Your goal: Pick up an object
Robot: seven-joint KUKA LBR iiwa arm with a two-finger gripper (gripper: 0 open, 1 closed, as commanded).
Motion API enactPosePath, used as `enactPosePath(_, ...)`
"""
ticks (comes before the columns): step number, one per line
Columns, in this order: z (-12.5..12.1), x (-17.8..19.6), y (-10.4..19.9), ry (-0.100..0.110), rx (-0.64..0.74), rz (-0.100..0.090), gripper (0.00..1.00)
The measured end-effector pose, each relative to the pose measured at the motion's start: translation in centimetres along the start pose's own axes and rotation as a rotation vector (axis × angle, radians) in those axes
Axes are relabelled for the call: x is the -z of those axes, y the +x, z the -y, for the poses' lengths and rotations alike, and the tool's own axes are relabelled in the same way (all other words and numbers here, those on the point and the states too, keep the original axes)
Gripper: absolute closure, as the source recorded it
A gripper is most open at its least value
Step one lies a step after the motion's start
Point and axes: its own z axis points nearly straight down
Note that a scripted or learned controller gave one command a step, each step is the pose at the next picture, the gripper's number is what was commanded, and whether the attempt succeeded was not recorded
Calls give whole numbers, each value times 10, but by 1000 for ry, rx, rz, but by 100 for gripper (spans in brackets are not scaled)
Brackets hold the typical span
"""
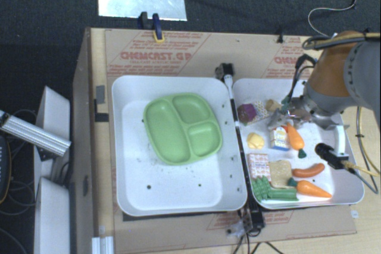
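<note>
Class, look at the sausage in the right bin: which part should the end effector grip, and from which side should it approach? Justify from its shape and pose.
Grip the sausage at its middle, coming straight down from above with the fingers across its narrow width. It lies flat and is long and thin, running roughly left to right, so the short axis probably fits best. The carrot below and the bread slice at its left end crowd it.

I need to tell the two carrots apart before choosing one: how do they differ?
The upper carrot lies close under the end effector, beside a small carton; the lower carrot lies at the near edge of the right bin, below the sausage. The upper one runs up and down in the camera view; the lower one lies across. The lower one looks longer. Both are orange.
</note>
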Motion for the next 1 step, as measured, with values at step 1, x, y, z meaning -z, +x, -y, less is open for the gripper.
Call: enactPosePath(1, 2, 106, 106, 0, 2, -3, 100)
